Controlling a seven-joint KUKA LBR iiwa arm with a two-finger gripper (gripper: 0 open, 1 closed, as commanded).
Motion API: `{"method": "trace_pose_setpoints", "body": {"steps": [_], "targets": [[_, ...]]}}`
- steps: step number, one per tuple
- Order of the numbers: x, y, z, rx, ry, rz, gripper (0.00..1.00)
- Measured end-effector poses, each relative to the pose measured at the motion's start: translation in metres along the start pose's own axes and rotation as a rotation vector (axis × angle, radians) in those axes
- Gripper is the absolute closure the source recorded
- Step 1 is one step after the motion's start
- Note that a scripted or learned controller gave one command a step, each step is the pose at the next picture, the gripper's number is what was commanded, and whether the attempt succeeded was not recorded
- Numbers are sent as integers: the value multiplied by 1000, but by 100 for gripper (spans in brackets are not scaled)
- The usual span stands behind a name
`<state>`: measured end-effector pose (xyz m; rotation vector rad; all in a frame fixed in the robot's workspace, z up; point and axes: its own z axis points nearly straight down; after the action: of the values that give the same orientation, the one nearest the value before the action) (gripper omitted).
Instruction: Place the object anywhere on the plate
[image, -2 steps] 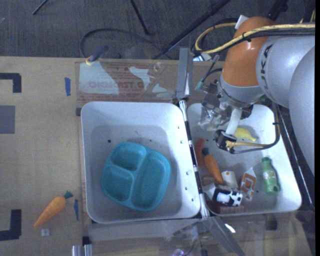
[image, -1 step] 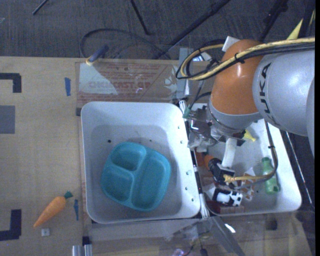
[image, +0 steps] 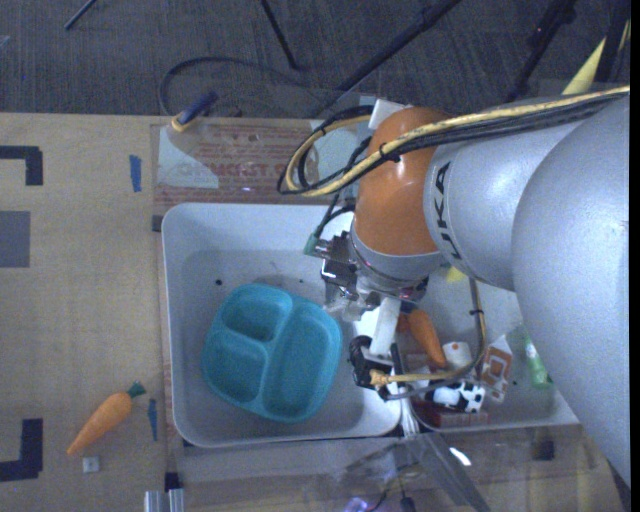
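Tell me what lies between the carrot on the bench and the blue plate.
In the camera view: a strip of blue tape, the white bin's wall, then bare bin floor up to the plate.

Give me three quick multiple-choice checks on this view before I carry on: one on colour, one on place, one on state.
1. The plate in the left bin is: A teal, B red, C yellow.
2. The carrot with the green top lies: A on the plate, B in the bin, C on the wooden bench outside the bins.
3. The plate is: A overturned, B right way up, C propped on its edge.

Answers: 1 A, its whole surface is teal-blue. 2 C, it rests on bare wood left of the bin wall. 3 B, its compartments face up.
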<state>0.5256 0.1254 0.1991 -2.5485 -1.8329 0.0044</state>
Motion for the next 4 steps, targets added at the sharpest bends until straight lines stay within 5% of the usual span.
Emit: {"method": "trace_pose_setpoints", "body": {"steps": [1, 2, 3, 4], "targets": [[-1, 0, 0, -1, 0, 1, 0], [70, -53, -26, -3, 1, 69, 0], [70, -52, -36, -2, 2, 70, 100], [79, -76, 6, 1, -1, -177, 100]]}}
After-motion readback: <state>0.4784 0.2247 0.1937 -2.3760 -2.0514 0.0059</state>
